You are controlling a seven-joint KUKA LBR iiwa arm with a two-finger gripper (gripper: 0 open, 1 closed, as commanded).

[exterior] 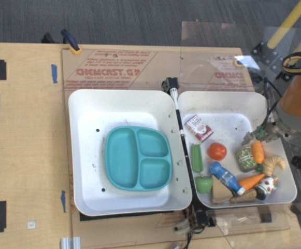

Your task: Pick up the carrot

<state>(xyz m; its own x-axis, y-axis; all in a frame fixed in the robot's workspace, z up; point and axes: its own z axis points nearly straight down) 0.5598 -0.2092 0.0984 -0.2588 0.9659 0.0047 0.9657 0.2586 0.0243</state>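
While the bench (pixel 20 154) carries two white bins side by side, only the right bin (pixel 228 100) matters to the job. The left bin (pixel 85 108) holds a teal divided plate (pixel 138 158) near its middle. The arm (pixel 297 100), with its orange band, reaches in over the right bin's right edge. Its gripper (pixel 258 136) is low by that edge, about halfway along it. From this slant I cannot tell whether the gripper is released or clenched, and nothing shows as held in it.

The right bin is crowded toward its front right corner. The carrot (pixel 251 181), as I read it, is the long tapered orange piece lying flat near the front edge. It lies between a blue bottle (pixel 225 177) on its left and a black-and-white toy (pixel 264 187) on its right, close enough to touch both. A shorter orange piece (pixel 257 152) with a green end sits just beneath the gripper, beside a green packet (pixel 246 160) and a tan pastry (pixel 273 163). It could be a second carrot; I cannot say for sure. A red tomato (pixel 217 150), a green stick (pixel 196 157) and a small red-and-white box (pixel 198 127) lie nearer the bin's left edge.

By my judgement the task is at the approach stage. The arm is inside the correct bin, but no lift shows. The tapered carrot rests on the bin floor, apart from the gripper. Closing on a carrot, gripping it and raising it clear are all left to do.
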